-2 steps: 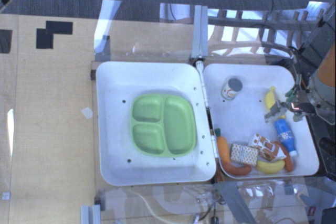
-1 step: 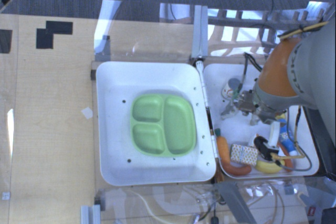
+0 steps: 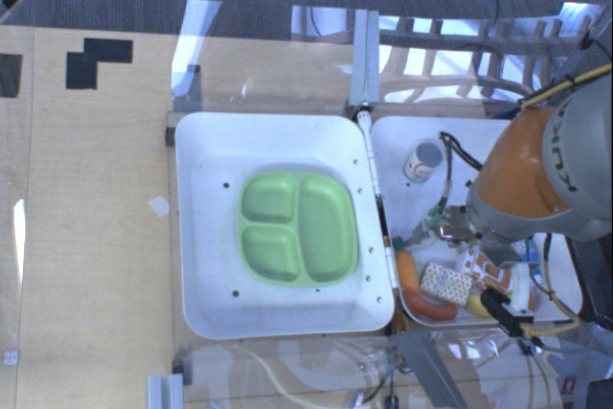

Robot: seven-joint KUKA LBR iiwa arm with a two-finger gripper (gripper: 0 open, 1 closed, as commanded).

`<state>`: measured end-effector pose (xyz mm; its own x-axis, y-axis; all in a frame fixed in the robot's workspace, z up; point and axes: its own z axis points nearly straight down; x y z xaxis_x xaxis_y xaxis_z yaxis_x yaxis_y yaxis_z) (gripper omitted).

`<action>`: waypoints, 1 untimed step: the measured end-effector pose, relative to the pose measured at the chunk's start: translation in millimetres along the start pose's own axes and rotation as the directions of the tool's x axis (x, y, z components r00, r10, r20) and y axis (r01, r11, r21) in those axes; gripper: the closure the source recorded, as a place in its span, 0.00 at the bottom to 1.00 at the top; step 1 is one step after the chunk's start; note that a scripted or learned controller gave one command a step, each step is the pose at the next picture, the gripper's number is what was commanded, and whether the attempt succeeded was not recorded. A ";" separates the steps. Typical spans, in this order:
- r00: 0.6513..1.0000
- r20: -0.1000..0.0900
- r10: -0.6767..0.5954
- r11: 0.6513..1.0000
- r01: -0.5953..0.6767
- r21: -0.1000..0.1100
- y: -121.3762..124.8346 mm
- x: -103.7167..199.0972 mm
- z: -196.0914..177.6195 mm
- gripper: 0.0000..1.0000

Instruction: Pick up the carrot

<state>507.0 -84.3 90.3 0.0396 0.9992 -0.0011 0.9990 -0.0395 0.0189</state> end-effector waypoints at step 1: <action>1.000 -0.001 -0.003 1.000 0.003 -0.007 2.8 1.5 -11.8 1.00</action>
<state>509.7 -82.9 102.1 0.0370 0.9993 0.0000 0.9990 -0.0370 0.0255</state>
